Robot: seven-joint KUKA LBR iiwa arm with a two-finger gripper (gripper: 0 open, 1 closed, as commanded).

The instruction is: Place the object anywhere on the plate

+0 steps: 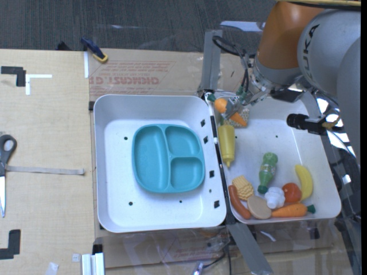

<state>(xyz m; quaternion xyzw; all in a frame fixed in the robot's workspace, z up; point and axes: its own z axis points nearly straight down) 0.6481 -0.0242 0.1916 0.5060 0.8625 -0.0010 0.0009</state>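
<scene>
Two shallow white bins sit side by side on the bench. The left bin [109, 171] holds a teal plate [169, 158] with three compartments, lying flat near the bin's middle; nothing lies on it. The right bin [287, 142] holds the toy food. A yellow squeeze bottle [227, 144] lies along its left wall, nozzle toward the near side. A green bottle [266, 172] lies tilted near the middle, a banana [304, 181] toward the right wall. Crowded in the near corner: a piece of corn [243, 186], a hot dog [238, 203], a round tan disc [259, 207], a white garlic bulb [274, 197], a red tomato [292, 192], and a carrot [291, 211] along the near wall. The arm comes in from the right, orange band [284, 30] above the wrist, and its gripper [236, 112] is down at the far left corner of the right bin. There, small orange pieces [220, 105] sit right at the fingertips, one round, one longer and angled. From here I cannot tell whether the fingers are spread or closed, or whether either orange piece is between them. On the bench at left lie scissors [6, 153], and a small blue and yellow tool [94, 49] rests farther back.
</scene>
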